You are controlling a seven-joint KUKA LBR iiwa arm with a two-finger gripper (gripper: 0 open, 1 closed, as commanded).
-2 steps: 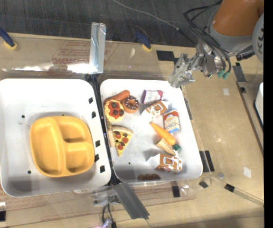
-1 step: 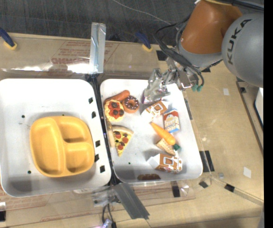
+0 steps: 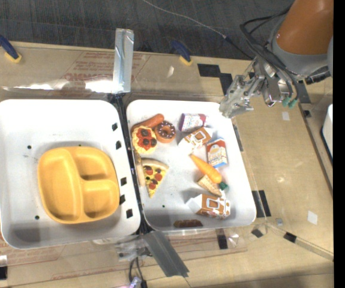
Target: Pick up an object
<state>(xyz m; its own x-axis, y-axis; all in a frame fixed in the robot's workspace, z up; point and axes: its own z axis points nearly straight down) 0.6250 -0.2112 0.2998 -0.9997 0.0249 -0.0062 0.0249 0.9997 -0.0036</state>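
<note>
Hovering above the right bin's point(image 3: 242, 179) upper-right corner, the gripper point(image 3: 237, 102) carries nothing, jaw state not discernible, while the carrot point(image 3: 206, 168) lies inside near the right wall, long axis diagonal, green top pointing lower right.

From my feed, the tabletop point(image 3: 292, 179) is pale brown board, marked with black tape squares point(image 3: 209, 72) and taped along its front edge. Blue clamps point(image 3: 8, 47) grip its far edge. Beyond it I see dark ribbed carpet point(image 3: 58, 8) crossed by a thin cable point(image 3: 172, 14). Lighting is even, overhead.
</note>
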